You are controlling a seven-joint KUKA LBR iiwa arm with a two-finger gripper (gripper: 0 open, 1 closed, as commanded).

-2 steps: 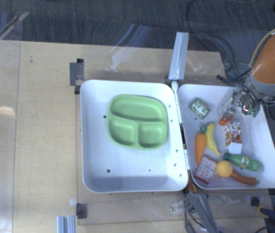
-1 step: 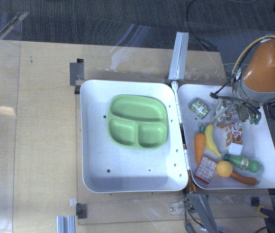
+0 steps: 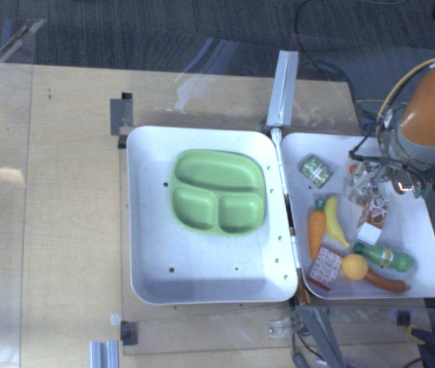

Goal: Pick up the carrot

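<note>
The gripper [image 3: 372, 184] is hanging over the upper part of the right bin [image 3: 432, 286], at the right of the frame, below the arm's orange band [image 3: 432, 112]. Cables and metal parts are cluttering the wrist, so I cannot tell how the tool is set, and nothing is visibly caught in it. Directly beneath it a small white and orange carton [image 3: 373, 215] is lying on the bin floor.

To the left of the tool, a crumpled green and silver packet [image 3: 316, 170] is sitting near the bin's upper left corner. Lower left of the tool, the carrot [image 3: 317, 233] is lying against the left wall of the right bin, its green top pointing toward the upper edge of the frame and its orange body running downward. A yellow banana [image 3: 334, 222] is lying just beside the carrot on its right. Below the carrot, a red patterned box [image 3: 325, 267] is resting in the lower left corner, with a lemon [image 3: 354, 267] touching its right side. A green bottle [image 3: 383, 257] is lying on its side to the right of the lemon, and a sausage [image 3: 386, 283] is lying along the bin's lower edge.

In the middle of the frame, the left bin [image 3: 152, 274] is holding a green divided plate [image 3: 219, 192] in its upper half.
</note>
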